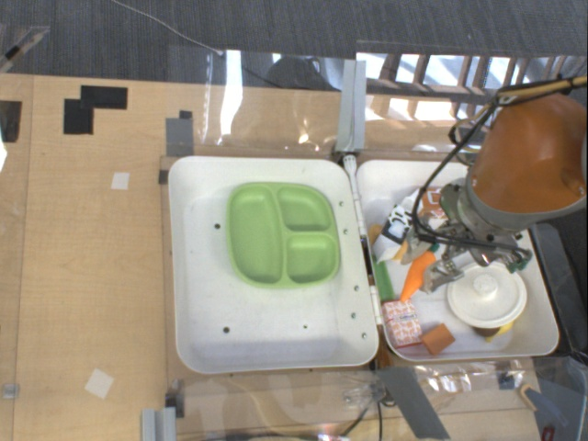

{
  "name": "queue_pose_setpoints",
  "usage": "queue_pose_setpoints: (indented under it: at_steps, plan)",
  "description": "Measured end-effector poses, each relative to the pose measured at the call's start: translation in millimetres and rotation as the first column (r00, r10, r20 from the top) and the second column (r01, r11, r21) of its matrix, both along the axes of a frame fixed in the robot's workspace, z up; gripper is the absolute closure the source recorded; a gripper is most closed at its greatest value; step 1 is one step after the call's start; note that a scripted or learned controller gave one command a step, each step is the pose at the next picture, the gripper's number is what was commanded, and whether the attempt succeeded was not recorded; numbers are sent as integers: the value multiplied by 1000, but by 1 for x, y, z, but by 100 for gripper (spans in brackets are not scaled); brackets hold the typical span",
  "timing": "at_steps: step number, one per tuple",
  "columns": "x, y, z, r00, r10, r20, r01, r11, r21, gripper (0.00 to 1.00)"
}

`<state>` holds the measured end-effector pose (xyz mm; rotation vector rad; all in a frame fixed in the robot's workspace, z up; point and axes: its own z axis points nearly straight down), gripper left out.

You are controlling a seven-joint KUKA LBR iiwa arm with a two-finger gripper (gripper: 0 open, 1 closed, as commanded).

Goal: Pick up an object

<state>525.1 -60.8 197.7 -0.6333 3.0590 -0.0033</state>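
The right bin holds several small objects. An orange carrot-shaped piece lies tilted near its middle. A white round bowl sits to the carrot's right. At the bin's front are a pink patterned box and a brown block. A black-and-white item lies further back, and a green strip runs along the left wall. My gripper hangs low over the bin between the carrot and the bowl, under the arm's orange band. Nothing shows as held.
The left bin carries a green three-compartment plate. A raised divider separates the two bins. The arm's bulk covers the right bin's back right part. Wooden bench top extends to the left.
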Motion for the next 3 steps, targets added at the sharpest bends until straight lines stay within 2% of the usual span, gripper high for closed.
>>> queue_pose_setpoints:
  at_steps: [1, 2, 3]
  plan:
    - [-13, 64, -12, 985, -171, -9, 171, 985, 3, 100]
    - [18, 19, -12, 961, 277, -8, -277, 961, -4, 100]
    - [18, 21, -12, 960, 279, -8, -279, 960, -3, 0]
